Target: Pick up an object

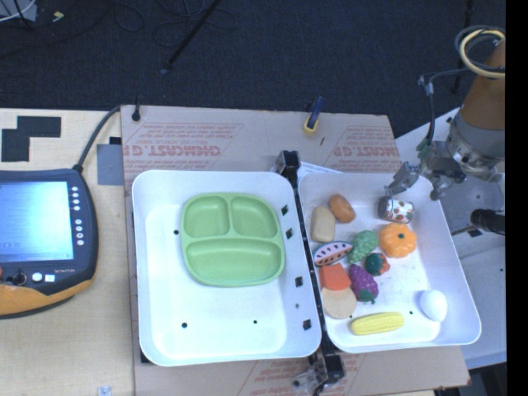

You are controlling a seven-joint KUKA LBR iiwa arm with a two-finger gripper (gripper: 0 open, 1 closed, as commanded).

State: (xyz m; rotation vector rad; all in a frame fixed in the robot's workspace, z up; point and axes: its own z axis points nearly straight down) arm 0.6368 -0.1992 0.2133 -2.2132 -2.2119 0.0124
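Toy food heaped in right-hand bin point(462, 299): potato point(322, 222), sausage-like piece point(341, 208), striped slice point(332, 254), grapes point(362, 281), corn cob point(377, 323), pumpkin point(398, 241), egg point(432, 304). Approach step, judged: nothing gripped yet. End effector point(402, 181) poised just over small spotted piece point(398, 210) at bin's far right; fingers' spread impossible to tell. Next: descend squarely, close on that rounded, slippery-looking piece, lift clear.
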